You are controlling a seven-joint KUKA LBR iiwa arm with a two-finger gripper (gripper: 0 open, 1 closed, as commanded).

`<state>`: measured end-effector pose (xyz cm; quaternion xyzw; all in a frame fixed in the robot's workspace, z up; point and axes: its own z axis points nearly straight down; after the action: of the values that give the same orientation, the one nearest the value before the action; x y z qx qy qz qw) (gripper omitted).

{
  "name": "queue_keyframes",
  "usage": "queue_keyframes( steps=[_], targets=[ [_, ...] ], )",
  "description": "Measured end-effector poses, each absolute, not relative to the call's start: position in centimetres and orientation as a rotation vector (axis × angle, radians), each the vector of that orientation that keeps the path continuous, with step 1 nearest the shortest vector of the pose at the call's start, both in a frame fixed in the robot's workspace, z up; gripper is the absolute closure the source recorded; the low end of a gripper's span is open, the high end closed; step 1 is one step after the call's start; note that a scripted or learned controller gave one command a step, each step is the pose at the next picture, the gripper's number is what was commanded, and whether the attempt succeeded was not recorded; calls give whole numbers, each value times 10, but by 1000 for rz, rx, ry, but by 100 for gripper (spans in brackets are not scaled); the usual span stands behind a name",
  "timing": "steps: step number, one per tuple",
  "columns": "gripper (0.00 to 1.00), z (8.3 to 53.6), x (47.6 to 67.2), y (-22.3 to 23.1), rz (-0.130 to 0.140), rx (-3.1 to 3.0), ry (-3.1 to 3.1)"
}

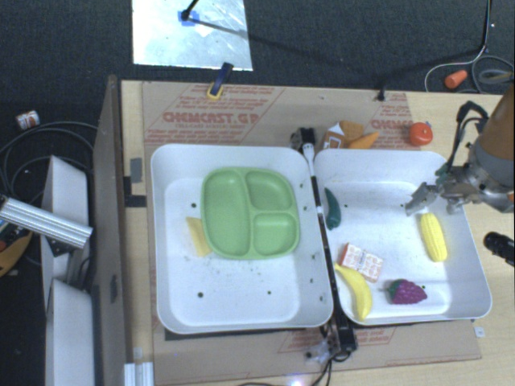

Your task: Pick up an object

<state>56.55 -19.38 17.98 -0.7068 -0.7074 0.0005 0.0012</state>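
Corn [433, 236], yellow and ridged, lies just below the metal gripper [430, 199].

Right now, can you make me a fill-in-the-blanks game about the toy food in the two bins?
1. The green divided plate sits in the ____ bin.
2. The toy corn cob lies just below the robot's ____.
3. The purple toy grapes sit to the right of the yellow ____.
4. The toy nearest the grapes, besides the banana, is a small ____ box.

Missing words: left; hand; banana; red and white.
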Motion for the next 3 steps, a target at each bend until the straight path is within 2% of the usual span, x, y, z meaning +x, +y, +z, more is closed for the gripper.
queue_keyframes(
  steps=[1, 2, 3],
  targets=[
    [0, 234, 578, -207, -4, -2223, -2231],
    [0, 141, 578, -205, 4, -2217, -2218],
    [0, 214, 584, -207, -7, -2223, -2233]
  ],
)
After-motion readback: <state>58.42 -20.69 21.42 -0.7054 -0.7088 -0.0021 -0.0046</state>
